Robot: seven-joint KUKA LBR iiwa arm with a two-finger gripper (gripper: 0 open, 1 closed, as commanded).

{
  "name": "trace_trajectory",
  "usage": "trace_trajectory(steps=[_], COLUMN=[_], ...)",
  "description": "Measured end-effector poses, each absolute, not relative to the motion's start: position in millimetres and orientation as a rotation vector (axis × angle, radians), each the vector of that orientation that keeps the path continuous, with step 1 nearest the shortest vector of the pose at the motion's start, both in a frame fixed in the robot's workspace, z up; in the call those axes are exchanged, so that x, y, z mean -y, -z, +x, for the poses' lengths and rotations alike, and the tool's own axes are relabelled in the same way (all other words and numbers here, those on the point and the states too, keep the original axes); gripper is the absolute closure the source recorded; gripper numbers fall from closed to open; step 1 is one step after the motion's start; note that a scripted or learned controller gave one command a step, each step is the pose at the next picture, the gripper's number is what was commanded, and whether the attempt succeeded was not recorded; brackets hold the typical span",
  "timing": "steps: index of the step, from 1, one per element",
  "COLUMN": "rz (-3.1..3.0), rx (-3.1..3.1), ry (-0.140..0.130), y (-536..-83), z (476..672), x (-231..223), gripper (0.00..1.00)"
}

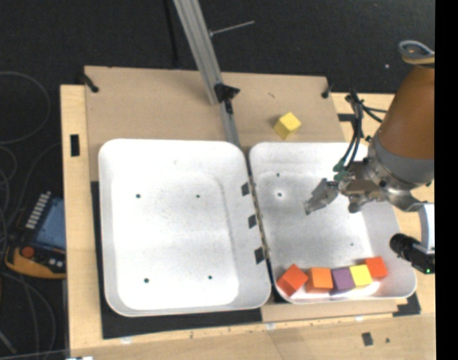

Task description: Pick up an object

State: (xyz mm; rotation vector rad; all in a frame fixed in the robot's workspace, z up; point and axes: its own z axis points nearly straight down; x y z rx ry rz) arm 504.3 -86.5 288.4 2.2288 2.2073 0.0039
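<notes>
Several small blocks lie in a row along the front wall of the right bin (289,163): an orange-red block (293,278), an orange block (320,278), a purple block (341,279), a yellow block (360,276) and another orange-red block (376,268). My gripper (335,202) hangs over the middle of the right bin, well behind that row. It is open, with nothing between its fingers. One finger (317,199) points left and down.
A lone yellow cube (287,124) sits on the brown board behind the right bin. The left bin (109,201) lies beside it. A slanted metal rail (206,58) runs from the top down to the gap between the bins. Cables and a handset (41,231) lie at far left.
</notes>
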Motion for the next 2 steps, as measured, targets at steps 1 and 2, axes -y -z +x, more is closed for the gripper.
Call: trace_trajectory(steps=[1,2], rz=[2.214,2.222], rx=[-2.223,-2.230], ry=[-0.003,0.007], y=[-291.5,-219.6], z=[556.6,521.9], x=[97.6,65.1], gripper=[0.00,0.00])
